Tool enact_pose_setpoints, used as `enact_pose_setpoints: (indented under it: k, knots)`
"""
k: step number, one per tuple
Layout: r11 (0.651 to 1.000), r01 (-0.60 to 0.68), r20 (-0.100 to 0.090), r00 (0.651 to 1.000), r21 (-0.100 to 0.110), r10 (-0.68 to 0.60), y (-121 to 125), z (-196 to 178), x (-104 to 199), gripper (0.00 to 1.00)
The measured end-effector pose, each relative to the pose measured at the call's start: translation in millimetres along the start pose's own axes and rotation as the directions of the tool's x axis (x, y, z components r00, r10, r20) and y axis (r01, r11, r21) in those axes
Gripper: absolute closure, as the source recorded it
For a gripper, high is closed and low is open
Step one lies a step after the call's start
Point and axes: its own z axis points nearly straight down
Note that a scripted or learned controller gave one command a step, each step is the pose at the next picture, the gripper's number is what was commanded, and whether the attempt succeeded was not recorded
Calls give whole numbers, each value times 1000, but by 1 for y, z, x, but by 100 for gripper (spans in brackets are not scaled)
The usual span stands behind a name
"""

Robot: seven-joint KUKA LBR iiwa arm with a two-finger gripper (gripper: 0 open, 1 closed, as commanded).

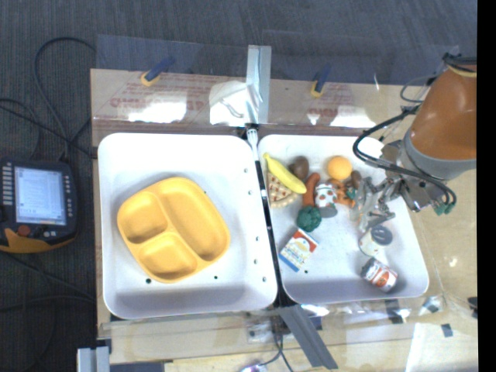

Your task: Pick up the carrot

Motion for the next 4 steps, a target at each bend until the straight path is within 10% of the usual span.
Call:
enact_pose_setpoints:
  k: [1,2,3,4]
  knots:
    - [945,-327,3,945,3,327,-24,-193,23,100]
    - [996,-89,-1,996,2,89,-48,-208,71,100]
    - [968,251,0,968,0,-251,-49,-242,61,100]
    - [823,567,0,823,-1,-567,-53,-271,51,100]
